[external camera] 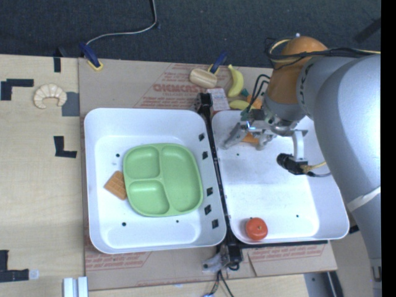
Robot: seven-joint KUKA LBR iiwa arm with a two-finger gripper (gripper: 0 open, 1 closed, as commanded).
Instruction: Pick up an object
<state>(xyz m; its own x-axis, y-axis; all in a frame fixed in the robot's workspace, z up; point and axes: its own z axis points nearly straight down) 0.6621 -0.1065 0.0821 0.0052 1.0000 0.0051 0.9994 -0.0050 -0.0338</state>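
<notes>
Claw is low at the far-left corner of the right white plastic bin, fingers spread astride a small orange object, not pinching it. Judged step: grasp approach. Next: close the fingers on it, then lift straight. Round red tomato-like object lies near edge.

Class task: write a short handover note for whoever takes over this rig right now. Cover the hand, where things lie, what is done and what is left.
Hand: low at the far end of the right white bin, fingers around a small orange object; grip not confirmed.
Round red tomato-like object: near edge of the right bin.
Green divided plastic plate and flat tan cracker-like piece: left white bin.
Done: hand brought down to the orange object.
Left: confirm the grasp and lift.
</notes>
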